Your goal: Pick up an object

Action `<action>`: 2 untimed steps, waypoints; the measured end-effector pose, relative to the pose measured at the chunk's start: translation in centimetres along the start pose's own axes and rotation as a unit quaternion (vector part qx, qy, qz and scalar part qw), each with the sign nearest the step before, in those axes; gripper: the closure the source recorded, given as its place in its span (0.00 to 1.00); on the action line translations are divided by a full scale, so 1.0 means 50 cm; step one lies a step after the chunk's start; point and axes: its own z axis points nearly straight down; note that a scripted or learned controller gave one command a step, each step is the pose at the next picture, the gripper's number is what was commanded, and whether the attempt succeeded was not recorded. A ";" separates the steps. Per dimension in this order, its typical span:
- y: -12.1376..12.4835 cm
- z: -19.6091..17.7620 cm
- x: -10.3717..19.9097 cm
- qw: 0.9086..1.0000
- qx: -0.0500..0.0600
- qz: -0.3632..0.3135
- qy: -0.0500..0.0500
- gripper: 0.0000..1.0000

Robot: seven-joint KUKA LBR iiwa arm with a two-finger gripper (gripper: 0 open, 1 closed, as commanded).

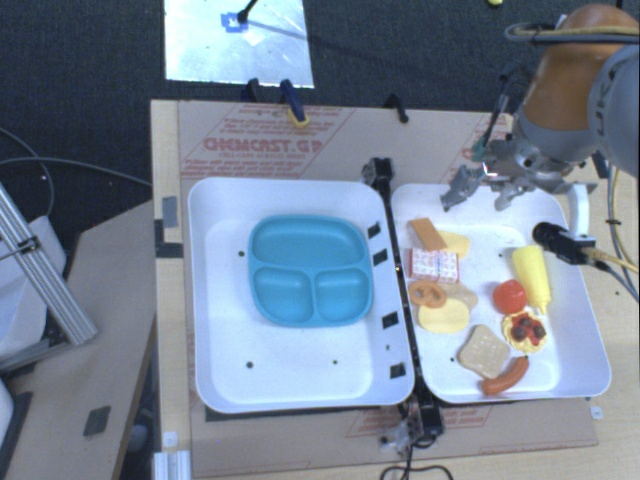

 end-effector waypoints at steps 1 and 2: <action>-0.001 0.241 -0.001 1.000 0.005 0.001 0.001 0.00; 0.057 0.262 -0.121 1.000 -0.001 0.002 -0.001 0.00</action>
